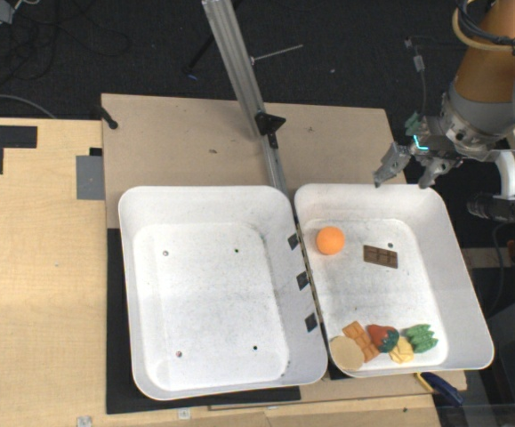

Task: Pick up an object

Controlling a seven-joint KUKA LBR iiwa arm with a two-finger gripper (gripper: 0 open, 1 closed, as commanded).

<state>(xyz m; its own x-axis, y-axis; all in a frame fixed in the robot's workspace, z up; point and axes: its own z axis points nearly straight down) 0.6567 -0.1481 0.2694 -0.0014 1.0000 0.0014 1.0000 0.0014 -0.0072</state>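
The right bin holds an orange ball near its left wall and a brown chocolate bar just right of it. Several toy foods cluster at its front: a tan disc, an orange piece, a red-brown piece, a yellow piece and a green piece. My gripper hangs above the bin's far rim, well behind the ball and bar. It is open, its two fingers spread apart with nothing between them.
The left bin adjoins the right bin, with black clips along the shared wall. A slanted aluminium bar rises behind the bins. Tan board lies beyond the far rims.
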